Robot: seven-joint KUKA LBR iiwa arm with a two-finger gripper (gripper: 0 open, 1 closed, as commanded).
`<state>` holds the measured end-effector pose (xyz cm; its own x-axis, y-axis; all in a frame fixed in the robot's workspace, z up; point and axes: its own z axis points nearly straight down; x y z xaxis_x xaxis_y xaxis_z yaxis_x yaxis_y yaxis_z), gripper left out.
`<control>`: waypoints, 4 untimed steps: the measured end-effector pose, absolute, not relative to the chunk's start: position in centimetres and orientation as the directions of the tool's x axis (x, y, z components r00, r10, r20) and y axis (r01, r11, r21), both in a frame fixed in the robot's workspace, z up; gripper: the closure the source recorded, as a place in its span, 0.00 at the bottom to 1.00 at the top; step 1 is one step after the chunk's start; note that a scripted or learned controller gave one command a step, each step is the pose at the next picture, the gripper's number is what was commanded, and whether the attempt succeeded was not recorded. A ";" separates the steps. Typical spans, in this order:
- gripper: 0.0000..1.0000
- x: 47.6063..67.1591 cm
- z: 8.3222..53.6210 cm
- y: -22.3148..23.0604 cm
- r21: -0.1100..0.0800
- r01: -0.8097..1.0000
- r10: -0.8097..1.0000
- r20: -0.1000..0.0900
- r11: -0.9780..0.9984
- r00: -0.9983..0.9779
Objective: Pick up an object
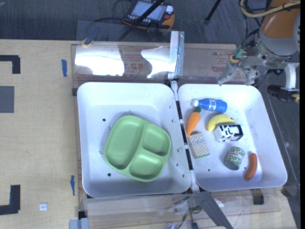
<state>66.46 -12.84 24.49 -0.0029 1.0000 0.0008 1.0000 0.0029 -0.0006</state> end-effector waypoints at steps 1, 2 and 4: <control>0.00 66.7 19.2 -9.4 -0.004 0.957 0.957 0.000 -0.289 0.289; 0.00 64.4 9.9 -11.7 0.002 0.888 0.888 0.001 -0.460 0.460; 0.00 66.7 18.5 -1.0 0.002 0.986 0.986 0.001 -0.169 0.169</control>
<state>66.71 -0.97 18.52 0.1695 0.9855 0.0008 0.9855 -0.1695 0.0017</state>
